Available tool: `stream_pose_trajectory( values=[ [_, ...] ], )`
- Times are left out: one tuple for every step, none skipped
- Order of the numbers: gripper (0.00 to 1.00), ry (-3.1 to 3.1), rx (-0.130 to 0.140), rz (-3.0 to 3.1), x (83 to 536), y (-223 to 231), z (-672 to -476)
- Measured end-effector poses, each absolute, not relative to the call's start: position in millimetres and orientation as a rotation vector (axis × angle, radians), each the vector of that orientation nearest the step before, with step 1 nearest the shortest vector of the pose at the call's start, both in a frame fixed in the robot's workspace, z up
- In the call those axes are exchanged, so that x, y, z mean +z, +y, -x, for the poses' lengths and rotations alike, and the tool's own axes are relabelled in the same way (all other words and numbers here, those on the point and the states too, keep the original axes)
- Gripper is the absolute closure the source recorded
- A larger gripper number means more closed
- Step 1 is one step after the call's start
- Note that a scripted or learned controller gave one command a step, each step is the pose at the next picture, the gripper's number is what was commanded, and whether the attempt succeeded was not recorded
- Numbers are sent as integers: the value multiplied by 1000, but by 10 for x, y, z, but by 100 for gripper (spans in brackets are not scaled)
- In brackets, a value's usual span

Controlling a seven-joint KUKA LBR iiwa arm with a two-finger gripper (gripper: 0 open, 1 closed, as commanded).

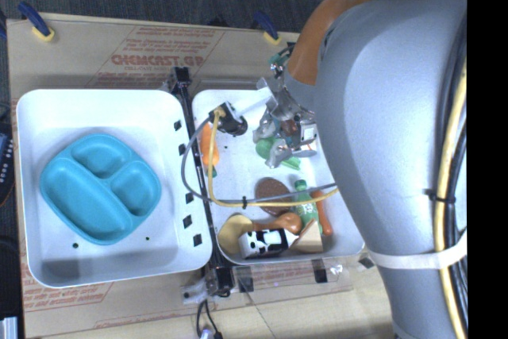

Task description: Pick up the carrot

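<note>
Pincer [278, 140] hung over the right bin [238, 103], couldn't tell its state. Carrot [209, 145] lay off to its left by the bin wall. I'd have slid left, lined up lengthwise, then dropped.

The divided tray [99, 185] lies in the left bin [32, 171]; the carrot [209, 147] lies along the right bin's [238, 101] left wall (gripper [279, 145] apparently just right).
</note>
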State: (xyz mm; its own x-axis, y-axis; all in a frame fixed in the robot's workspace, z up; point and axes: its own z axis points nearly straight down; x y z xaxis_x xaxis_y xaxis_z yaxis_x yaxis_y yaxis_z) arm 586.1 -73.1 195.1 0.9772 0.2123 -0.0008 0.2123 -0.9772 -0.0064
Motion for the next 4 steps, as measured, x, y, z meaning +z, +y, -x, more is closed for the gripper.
stream_pose_trajectory(
  values=[
    [100,-334,3,3121,3127,-661,-5410],
    [100,-417,25,3107,2191,-140,-4962],
    [100,-457,18,3103,2299,660,-4749],
    [100,-436,20,3110,2005,1271,-4748]
  ],
)
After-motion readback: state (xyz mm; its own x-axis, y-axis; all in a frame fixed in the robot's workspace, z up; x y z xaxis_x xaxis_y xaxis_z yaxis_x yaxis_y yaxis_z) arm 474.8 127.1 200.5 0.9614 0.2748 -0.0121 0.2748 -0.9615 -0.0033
